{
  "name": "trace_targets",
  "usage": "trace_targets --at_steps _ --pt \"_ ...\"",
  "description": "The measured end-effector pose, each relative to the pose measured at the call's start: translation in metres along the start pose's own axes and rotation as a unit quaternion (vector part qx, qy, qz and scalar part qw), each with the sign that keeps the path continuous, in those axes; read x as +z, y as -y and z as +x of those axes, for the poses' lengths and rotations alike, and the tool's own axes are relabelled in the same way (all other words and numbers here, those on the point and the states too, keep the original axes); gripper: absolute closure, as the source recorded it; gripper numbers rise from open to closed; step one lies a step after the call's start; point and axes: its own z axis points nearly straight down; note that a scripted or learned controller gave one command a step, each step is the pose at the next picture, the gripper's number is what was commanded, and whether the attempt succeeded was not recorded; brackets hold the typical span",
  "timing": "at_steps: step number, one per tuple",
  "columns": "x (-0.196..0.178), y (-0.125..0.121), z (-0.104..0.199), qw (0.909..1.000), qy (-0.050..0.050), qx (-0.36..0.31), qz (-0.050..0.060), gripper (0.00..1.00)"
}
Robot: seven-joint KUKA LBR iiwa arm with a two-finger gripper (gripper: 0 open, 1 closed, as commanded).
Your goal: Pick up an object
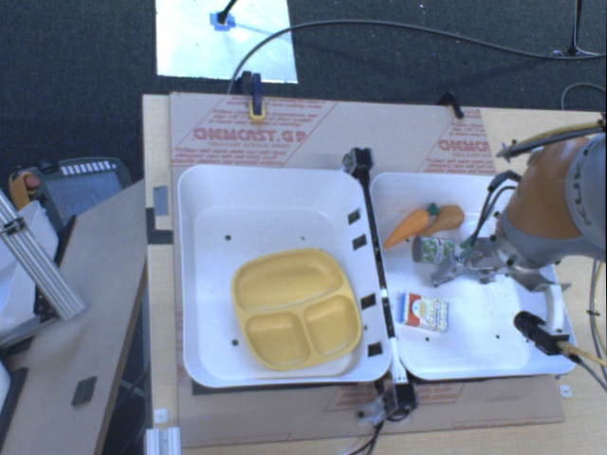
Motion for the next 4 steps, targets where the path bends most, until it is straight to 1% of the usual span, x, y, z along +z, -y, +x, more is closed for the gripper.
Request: trace_targets --at_steps 1,2,3,4 --pt "-0.013 -0.001 -0.001 1.0 0.001 0.0 -0.002 1.0" --pt "-0.056 -0.003 0.0 1.0 0.001 -0.001 -0.003 1.0" --pt "-0.102 0.001 -0.005 1.0 0.001 -0.001 -0.004 1.0" --pt "-0.146 -0.002 -0.002 1.0 0.001 -0.002 -0.004 1.0"
